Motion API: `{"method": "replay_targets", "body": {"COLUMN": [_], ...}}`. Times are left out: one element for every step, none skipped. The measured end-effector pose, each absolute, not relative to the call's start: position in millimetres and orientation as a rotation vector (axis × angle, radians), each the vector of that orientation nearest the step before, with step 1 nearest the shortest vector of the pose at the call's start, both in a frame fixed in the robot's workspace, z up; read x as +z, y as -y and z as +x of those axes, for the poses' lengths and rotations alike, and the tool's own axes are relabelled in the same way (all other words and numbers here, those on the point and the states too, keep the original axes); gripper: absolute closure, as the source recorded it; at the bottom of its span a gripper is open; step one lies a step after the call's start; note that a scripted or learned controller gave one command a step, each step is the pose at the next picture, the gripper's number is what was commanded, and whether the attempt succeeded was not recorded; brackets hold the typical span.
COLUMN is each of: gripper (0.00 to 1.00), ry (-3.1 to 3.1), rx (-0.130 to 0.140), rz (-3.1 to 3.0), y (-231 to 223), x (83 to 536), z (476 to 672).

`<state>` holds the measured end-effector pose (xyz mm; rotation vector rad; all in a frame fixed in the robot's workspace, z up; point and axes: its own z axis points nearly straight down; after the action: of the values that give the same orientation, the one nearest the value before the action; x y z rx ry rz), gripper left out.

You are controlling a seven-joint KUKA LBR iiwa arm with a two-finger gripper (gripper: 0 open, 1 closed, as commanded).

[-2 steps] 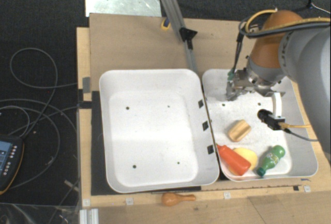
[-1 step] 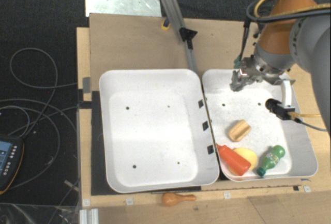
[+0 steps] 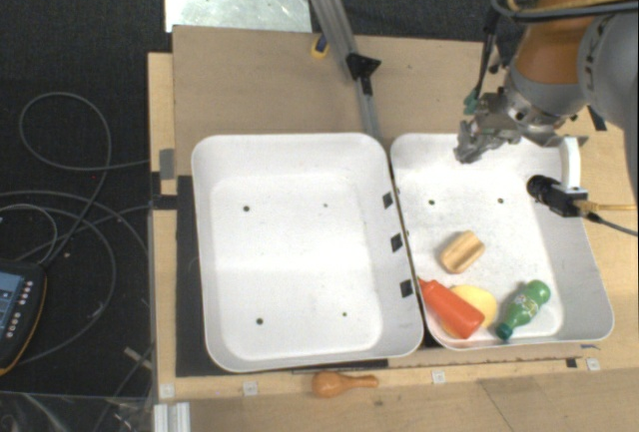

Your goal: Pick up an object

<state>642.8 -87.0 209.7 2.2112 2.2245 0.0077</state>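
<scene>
The right bin (image 3: 479, 183) holds a tan bread-like block (image 3: 461, 251) near its middle. Along its near edge lie an orange-red carrot-shaped piece (image 3: 448, 309), a yellow piece (image 3: 476, 300) and a small green bottle (image 3: 523, 307). My gripper (image 3: 472, 147) hangs over the far part of the right bin, well apart from all of these objects. Nothing shows between its fingers.
The left bin (image 3: 295, 250) lies beside the right one, with black clips along the shared wall. A tan pear-shaped toy (image 3: 342, 382) lies on the bench in front of the bins. A metal pole (image 3: 334, 11) slants in from the back. Cables lie on the floor at left.
</scene>
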Motion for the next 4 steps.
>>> {"method": "replay_targets", "body": {"gripper": [1.0, 1.0, 1.0, 1.0], "ry": [-2.224, -2.224, -2.232, -2.234], "rx": [0.007, 0.007, 0.004, 0.003], "rz": [2.211, 2.211, 2.211, 2.211], "y": [88.4, 88.6, 36.1, -19.2], "x": [253.9, 297.1, 292.4, 289.3], "z": [644.0, 645.3, 647.5, 638.4]}}
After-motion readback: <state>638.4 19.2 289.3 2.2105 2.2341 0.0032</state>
